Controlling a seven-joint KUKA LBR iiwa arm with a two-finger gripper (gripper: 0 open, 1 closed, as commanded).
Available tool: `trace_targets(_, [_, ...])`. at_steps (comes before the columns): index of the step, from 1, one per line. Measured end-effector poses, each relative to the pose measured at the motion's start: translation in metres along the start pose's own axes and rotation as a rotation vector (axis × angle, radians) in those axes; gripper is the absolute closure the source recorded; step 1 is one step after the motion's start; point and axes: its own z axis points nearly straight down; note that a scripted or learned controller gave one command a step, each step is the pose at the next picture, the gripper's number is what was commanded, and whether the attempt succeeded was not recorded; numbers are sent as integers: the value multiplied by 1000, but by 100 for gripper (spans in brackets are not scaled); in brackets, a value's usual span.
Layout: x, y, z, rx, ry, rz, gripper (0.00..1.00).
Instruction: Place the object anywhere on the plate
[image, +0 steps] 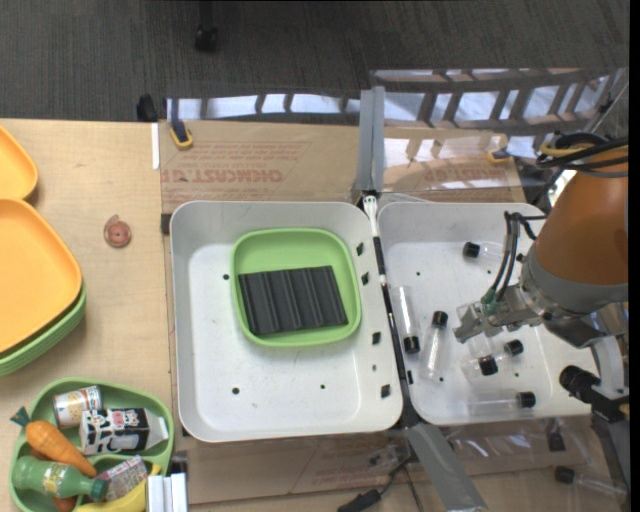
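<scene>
On the bench's far left, at nine o'clock, lie stacked orange plates (30, 275), and at seven a green bowl of toy food (90, 445). The left bin (200, 390) carries a green plate (296, 287) at its centre, with a dark ridged mat (296, 299) on top; bare white floor runs all round the plate, widest toward six o'clock. Past the shared rim, the right bin (440, 235) holds clear black-capped tubes (407, 318) scattered from its centre toward five o'clock. The gripper (480, 322) hangs over them at the bin's three o'clock, beneath the arm's orange band (592, 230); whether its fingers are spread or closed I cannot tell, nor whether anything sits between them.
</scene>
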Motion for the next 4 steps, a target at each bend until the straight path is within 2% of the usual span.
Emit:
trace_targets(1, [18,3,0,-1,0,-148,100])
trace_targets(2, [36,28,0,-1,-1,-278,100])
trace_targets(3, [84,80,0,-1,-2,-433,100])
trace_targets(4, [84,80,0,-1,-2,-432,0])
